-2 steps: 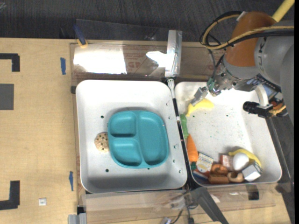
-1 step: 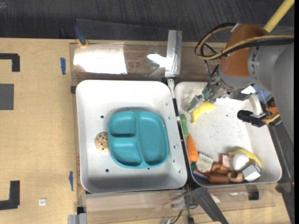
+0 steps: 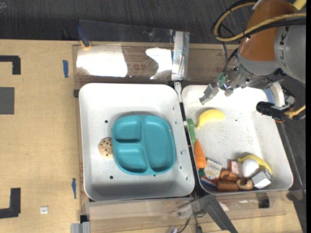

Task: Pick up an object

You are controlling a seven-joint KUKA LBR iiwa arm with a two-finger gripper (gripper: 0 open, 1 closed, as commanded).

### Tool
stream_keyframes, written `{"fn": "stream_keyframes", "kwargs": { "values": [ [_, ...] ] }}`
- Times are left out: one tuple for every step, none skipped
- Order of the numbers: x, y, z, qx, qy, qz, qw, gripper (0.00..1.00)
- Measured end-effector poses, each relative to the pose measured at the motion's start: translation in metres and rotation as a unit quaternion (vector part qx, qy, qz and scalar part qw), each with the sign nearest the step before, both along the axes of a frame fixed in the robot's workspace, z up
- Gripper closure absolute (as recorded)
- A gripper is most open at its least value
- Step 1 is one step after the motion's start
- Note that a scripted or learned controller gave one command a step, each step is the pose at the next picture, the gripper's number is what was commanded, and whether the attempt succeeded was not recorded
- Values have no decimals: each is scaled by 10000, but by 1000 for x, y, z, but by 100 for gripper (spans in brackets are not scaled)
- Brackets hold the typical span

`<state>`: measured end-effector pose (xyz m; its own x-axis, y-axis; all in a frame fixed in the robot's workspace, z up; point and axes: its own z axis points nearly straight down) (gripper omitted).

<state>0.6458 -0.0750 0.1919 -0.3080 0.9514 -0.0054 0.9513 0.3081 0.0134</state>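
Note:
My gripper (image 3: 208, 94) hangs over the back left corner of the right bin (image 3: 272, 130), open, with nothing between its fingers. Just in front of it, a yellow lemon-shaped toy (image 3: 211, 117) lies on the bin floor, apart from the gripper. A green piece (image 3: 191, 129) and an orange carrot (image 3: 199, 154) lie along that bin's left wall. At the front right sits a pile: a white egg (image 3: 250, 168), a yellow banana (image 3: 259, 160), brown toy pieces (image 3: 232, 183), a small printed packet (image 3: 213, 168) and a white block (image 3: 262, 180).
The left bin (image 3: 92, 106) holds a teal divided plate (image 3: 144, 143) and a speckled cookie (image 3: 106, 147) beside its left edge. A ridge (image 3: 184, 130) separates the bins. The arm's grey and orange wrist (image 3: 265, 38) with yellow cables looms over the right bin's back.

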Motion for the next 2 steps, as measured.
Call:
{"fn": "stream_keyframes", "kwargs": {
  "values": [
    [-24, -28, -104, 2, 38, -130, 9999, 0],
    [-79, -47, -105, 7, 52, -675, 9977, 0]
  ]
}}
